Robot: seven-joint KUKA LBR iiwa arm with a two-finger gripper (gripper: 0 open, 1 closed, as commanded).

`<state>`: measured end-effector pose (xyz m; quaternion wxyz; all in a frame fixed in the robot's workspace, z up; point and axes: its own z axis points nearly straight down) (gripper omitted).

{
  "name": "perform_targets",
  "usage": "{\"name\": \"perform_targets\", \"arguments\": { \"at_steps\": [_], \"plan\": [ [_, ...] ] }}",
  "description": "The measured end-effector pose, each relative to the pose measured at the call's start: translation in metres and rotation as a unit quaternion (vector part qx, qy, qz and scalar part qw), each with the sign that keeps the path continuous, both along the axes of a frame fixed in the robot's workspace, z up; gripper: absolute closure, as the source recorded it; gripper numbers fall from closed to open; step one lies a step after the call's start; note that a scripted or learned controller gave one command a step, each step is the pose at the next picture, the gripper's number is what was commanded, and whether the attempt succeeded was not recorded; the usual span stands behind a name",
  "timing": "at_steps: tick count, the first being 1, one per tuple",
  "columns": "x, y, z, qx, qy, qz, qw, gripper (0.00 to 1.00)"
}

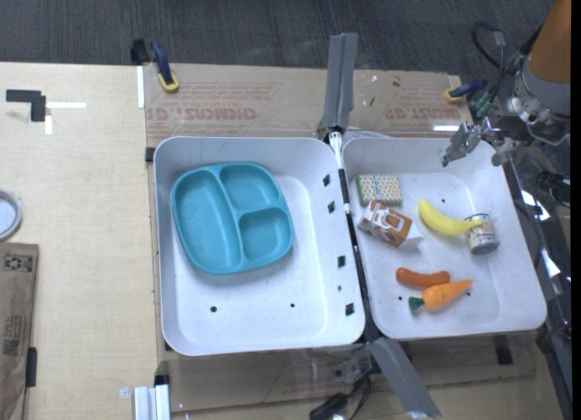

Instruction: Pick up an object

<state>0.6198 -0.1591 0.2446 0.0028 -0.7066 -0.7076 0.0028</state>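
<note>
- Gripper [477,141] hangs over the right bin's [508,318] far right corner, carrying nothing; whether it's spread or closed, I cannot tell.
- Left bin [182,318] holds a blue divided plate [233,217].
- Approach step, I'd judge: next it must pick a target and descend.
- Banana [442,219] lies nearer and slightly left of the tool, well apart.
- Small can [482,233] touches the banana's right end; carrot [443,294] sits nearest.

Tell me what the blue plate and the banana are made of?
The blue divided plate looks like smooth matte plastic: one even colour, soft moulded edges. The banana seems a plastic toy, judging by its shiny, spotless yellow skin, though I can't be sure.
</note>
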Motion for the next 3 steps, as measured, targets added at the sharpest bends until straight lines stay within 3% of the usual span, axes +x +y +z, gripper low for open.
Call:
{"name": "perform_targets", "arguments": {
  "at_steps": [1,2,3],
  "plan": [
    [-0.034,-0.008,-0.149,0.0003,-0.001,-0.04,0.9992,0.0],
    [-0.034,-0.009,-0.144,0.001,0.002,-0.041,0.9992,1.0],
    [0.022,0.031,-0.021,-0.0012,-0.001,-0.068,0.9977,1.0]
  ]
}}
